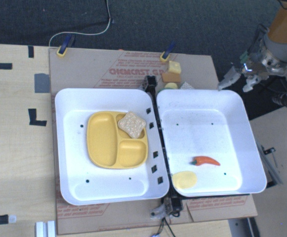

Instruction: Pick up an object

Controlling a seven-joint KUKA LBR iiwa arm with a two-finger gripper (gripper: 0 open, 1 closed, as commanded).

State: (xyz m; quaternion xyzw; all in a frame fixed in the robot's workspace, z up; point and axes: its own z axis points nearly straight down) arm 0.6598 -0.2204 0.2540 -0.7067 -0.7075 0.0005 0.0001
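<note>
A red chilli pepper (205,161) lies in the right bin (232,102), towards its front. A pale yellow round piece (184,180) rests at that bin's front left corner. In the left bin (69,132) sits a yellow divided tray (103,142) with a tan cracker-like square (132,124) on its upper right part. My gripper (239,78) hangs at the upper right, just beyond the right bin's back right corner, open with its two fingers spread and nothing between them.
Small blocks, yellow (175,67) and brown (171,76), with a pale green piece (170,86), lie on the cardboard behind the bins. Clamps (63,48) hold the cardboard's back edge. A white cable (103,14) runs across the dark floor.
</note>
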